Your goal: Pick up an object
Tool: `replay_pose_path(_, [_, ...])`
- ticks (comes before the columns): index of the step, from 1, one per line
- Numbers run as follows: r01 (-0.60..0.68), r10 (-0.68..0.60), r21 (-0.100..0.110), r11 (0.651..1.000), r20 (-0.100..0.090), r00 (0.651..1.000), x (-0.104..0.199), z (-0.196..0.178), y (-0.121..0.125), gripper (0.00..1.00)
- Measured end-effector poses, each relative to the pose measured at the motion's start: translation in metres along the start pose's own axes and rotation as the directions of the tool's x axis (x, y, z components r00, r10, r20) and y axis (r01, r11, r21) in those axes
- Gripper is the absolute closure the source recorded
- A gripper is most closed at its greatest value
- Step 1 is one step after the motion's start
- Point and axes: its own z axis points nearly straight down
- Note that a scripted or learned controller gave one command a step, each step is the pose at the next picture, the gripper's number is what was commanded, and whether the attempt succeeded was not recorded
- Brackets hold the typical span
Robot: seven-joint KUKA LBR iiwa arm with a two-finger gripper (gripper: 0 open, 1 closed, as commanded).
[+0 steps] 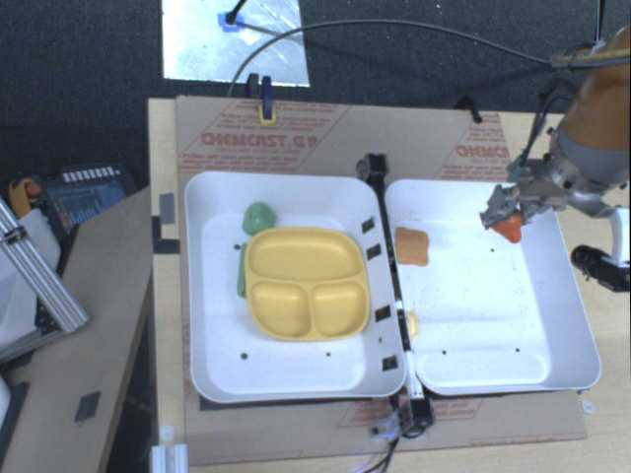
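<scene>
So the end effector (505, 215) is up over the far side of the right bin (552, 363), and there's a small red-orange object (509, 230) poking out right at its tip. Looks pinched between the closed-in fingers, though honestly only a sliver shows. If it's got it, I'd lift straight up and slow, no twisting, since that hold looks thin. The orange piece (411, 245) sits near the divider, well apart.
</scene>
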Motion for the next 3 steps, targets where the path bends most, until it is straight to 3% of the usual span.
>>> replay_pose_path(2, [0.006, -0.005, 0.008, 1.0, -0.004, 1.0, 0.105, 0.02, -0.013, 1.0])
replay_pose_path(3, [0.006, -0.006, 0.008, 1.0, -0.005, 1.0, 0.158, 0.012, -0.031, 1.0])
